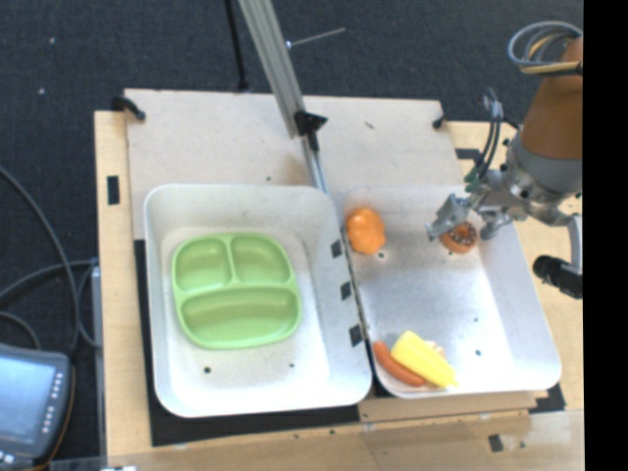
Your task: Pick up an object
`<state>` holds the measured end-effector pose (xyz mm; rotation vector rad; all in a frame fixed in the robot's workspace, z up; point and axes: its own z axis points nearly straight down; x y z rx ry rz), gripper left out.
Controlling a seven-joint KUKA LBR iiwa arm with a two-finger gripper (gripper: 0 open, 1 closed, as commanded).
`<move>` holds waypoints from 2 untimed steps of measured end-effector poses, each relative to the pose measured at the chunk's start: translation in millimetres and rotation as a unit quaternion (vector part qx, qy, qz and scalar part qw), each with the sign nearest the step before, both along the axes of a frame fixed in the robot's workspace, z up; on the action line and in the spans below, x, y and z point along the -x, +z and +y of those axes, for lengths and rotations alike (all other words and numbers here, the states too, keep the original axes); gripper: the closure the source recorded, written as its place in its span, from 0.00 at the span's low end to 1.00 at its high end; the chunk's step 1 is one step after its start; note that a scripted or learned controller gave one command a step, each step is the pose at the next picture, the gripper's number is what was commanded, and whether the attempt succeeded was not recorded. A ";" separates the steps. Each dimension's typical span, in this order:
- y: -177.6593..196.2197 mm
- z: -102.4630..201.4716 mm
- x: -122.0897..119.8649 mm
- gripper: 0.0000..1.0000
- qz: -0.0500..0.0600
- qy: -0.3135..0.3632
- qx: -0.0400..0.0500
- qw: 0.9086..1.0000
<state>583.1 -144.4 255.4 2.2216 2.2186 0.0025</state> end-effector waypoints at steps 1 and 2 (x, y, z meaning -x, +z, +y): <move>-138.6 36.0 -41.5 0.00 0.004 0.002 0.000 1.000; -155.8 47.7 -6.1 0.00 0.003 0.000 0.000 1.000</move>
